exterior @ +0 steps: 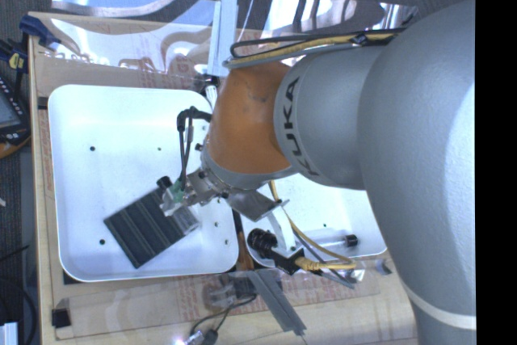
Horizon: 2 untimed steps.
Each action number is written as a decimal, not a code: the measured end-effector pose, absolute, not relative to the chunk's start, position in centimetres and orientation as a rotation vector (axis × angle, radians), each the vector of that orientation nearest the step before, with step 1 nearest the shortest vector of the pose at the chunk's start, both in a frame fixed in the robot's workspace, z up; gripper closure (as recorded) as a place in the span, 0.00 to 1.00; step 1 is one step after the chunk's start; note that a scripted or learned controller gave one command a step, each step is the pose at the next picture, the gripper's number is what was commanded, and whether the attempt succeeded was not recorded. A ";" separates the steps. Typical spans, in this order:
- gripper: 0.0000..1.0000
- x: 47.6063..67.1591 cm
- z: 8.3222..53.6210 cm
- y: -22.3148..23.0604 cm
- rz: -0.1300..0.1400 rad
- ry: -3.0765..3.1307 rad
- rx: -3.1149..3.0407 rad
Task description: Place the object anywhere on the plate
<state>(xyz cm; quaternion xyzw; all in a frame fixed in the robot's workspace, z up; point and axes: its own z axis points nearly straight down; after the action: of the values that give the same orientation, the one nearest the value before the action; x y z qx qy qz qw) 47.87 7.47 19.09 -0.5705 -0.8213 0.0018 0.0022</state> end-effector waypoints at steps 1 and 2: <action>1.00 47.6 18.6 14.1 0.003 -2.725 -1.560; 1.00 53.4 18.0 18.0 0.005 -2.740 -1.530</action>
<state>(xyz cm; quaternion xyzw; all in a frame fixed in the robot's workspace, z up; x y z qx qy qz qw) 53.35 17.96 18.02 -0.4876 -0.8731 0.0017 0.0014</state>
